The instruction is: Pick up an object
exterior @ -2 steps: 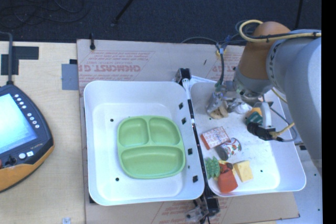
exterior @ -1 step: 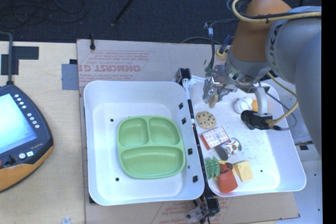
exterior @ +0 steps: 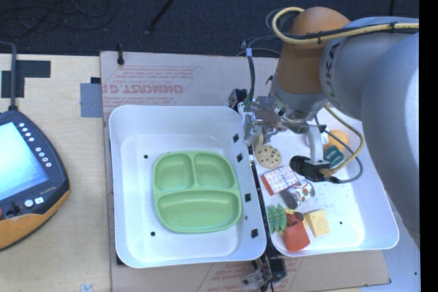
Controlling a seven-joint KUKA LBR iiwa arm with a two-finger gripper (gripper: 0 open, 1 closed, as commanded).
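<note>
Grey fingers (exterior: 259, 135) hang at the right bin's (exterior: 380, 215) far-left corner; whether they are open is unclear. Just beside them lies a cookie (exterior: 268, 156). A green plate (exterior: 197, 189) fills the left bin (exterior: 130, 147).

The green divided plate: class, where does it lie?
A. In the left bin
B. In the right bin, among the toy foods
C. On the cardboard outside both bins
A: the green divided plate lies flat on the floor of the left bin.
</note>
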